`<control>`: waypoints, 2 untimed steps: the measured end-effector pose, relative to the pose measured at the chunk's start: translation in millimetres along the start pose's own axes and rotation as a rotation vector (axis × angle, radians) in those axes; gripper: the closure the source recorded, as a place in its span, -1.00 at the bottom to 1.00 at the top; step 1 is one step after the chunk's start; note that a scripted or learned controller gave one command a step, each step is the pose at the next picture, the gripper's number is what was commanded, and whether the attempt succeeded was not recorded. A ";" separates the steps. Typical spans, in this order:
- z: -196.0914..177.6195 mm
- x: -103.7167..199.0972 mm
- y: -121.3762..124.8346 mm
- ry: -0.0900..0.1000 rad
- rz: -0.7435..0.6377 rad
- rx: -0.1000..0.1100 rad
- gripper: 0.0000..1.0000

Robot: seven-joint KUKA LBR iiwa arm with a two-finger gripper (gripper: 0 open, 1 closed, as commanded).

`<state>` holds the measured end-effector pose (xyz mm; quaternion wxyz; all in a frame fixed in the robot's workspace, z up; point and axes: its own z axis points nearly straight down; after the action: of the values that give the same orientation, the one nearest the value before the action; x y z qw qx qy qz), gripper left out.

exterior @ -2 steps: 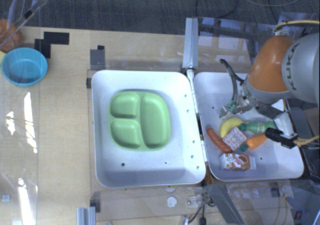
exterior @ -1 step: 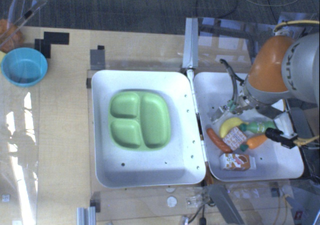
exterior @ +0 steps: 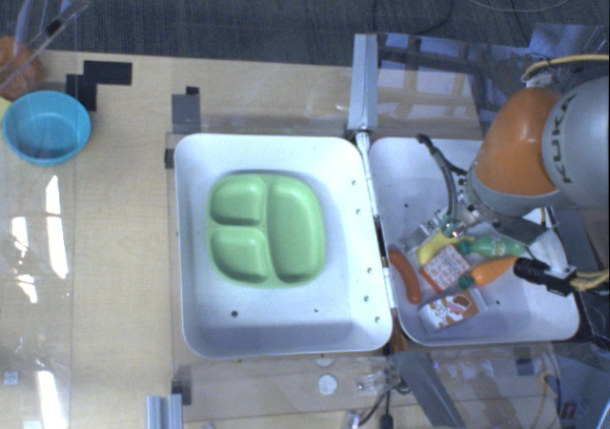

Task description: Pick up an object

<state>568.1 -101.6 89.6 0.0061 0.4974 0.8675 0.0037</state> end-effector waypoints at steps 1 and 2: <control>-12.5 -0.6 3.5 -0.003 -0.001 -0.007 1.00; -12.5 -0.6 3.4 -0.003 -0.001 -0.007 -1.00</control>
<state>571.2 -100.3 102.1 0.0091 0.4968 0.8678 0.0060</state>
